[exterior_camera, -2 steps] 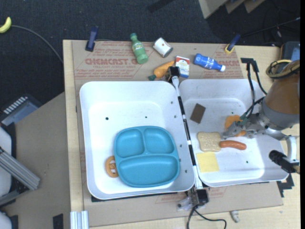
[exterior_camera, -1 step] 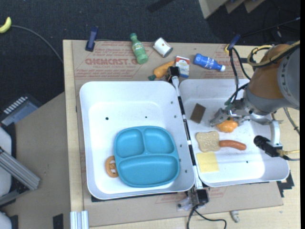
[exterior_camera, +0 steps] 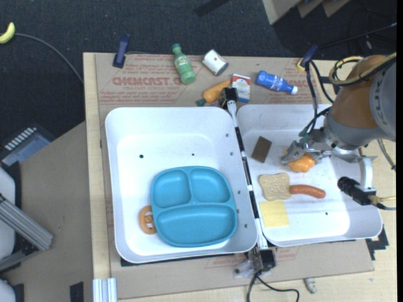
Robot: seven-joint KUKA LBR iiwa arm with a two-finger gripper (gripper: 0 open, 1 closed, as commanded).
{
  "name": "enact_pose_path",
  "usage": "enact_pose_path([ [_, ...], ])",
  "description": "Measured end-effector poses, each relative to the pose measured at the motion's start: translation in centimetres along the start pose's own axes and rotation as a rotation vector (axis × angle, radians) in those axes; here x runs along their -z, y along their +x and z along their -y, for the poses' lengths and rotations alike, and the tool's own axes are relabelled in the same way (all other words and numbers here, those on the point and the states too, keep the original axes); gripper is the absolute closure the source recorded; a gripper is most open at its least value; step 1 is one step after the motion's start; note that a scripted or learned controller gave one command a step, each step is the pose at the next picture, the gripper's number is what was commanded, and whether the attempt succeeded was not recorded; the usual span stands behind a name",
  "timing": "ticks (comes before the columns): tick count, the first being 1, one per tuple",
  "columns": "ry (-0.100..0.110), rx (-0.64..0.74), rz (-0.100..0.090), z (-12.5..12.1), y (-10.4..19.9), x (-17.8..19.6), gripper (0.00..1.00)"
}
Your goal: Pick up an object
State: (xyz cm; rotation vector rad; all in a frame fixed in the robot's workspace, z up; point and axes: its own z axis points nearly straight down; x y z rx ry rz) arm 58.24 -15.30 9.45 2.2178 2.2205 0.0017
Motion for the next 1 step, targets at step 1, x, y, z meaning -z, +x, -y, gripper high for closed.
enact_pose_path([
  [1, 0.002, 0.001, -0.003, 5.53, 6.6, 9.13, 1.0],
])
